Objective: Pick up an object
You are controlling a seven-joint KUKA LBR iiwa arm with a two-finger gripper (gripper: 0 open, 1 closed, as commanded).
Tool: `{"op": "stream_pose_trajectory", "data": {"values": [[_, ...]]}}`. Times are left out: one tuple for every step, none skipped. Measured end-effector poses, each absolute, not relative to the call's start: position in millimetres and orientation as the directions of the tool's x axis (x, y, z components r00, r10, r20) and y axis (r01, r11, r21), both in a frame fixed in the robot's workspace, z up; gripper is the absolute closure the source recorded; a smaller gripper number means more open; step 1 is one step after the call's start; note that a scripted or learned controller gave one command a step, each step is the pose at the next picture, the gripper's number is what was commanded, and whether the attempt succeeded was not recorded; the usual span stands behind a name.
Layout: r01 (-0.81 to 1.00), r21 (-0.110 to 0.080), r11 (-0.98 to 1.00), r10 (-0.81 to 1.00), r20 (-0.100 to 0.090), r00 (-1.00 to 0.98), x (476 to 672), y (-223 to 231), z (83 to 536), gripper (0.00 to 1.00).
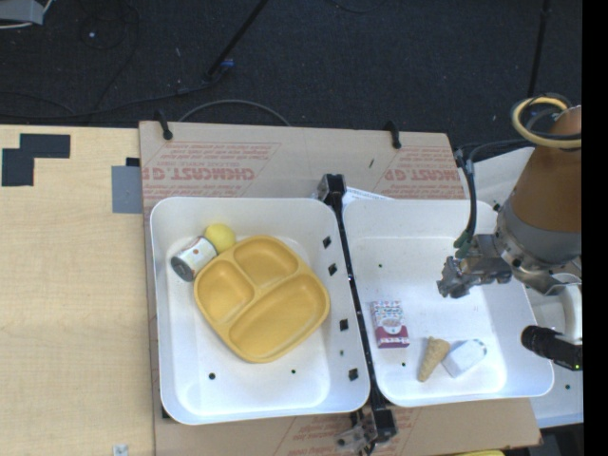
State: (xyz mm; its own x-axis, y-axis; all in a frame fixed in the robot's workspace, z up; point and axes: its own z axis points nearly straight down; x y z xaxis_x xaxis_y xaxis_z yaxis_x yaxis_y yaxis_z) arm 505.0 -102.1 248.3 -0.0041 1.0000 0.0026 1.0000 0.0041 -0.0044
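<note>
The two shallow plastic bins, the left (180,255) and the right (418,226), are plain white. In the left one a yellow three-compartment plastic tray (261,297) lies beside a pale yellow round ball (220,237) and a small grey-and-white cylinder (191,259). In the right one lie a red-and-white printed packet (388,323), a tan cone (433,357) and a white block (465,357). The dark grey metal tool (467,275) hangs from an orange-banded arm (551,193). The brown cardboard sheet (285,164) carries red lettering; the counter (66,302) is light wood grain.
</note>
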Motion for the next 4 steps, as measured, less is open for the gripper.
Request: {"op": "stream_pose_trajectory", "data": {"values": [[1.0,-0.005,0.004,1.0,0.002,-0.004,498.2,-52,239,1.0],[1.0,-0.005,0.004,1.0,0.002,-0.004,497.8,-2,227,1.0],[1.0,-0.004,0.005,1.0,0.0,-0.005,497.5,58,231,1.0],[1.0,-0.005,0.005,1.0,0.001,-0.005,502.6,110,218,1.0]]}}
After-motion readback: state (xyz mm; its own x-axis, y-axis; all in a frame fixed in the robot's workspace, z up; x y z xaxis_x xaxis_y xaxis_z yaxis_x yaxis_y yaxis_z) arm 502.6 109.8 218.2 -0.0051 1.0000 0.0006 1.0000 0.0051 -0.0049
